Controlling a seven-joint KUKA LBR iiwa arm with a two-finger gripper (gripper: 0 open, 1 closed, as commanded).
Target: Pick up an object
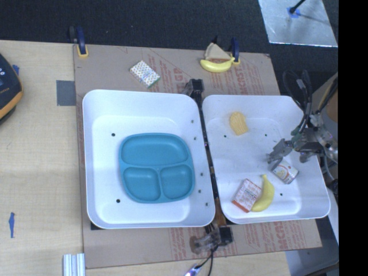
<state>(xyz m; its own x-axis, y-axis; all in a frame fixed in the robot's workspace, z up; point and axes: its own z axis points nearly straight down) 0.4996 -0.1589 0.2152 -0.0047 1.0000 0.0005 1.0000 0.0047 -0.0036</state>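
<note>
The right bin [230, 209] holds a yellow banana [265, 194], a red and white box [247, 194] beside it, a yellow lumpy piece [238, 123] near the back, and a small white and silver pack [285, 172]. My gripper [289, 158] reaches in from the right edge and hangs just above that small pack. Its dark fingers are spread, one pointing left [277, 153] and one nearer the wrist. Nothing sits between them, so it stands open.
In the left bin [98, 206] lies a blue divided plate [156, 167]. Behind the bins on the cardboard lie a second banana with a sandwich piece [217, 61] and a patterned packet [144, 73]. A yellow and black device [7, 85] sits at the far left.
</note>
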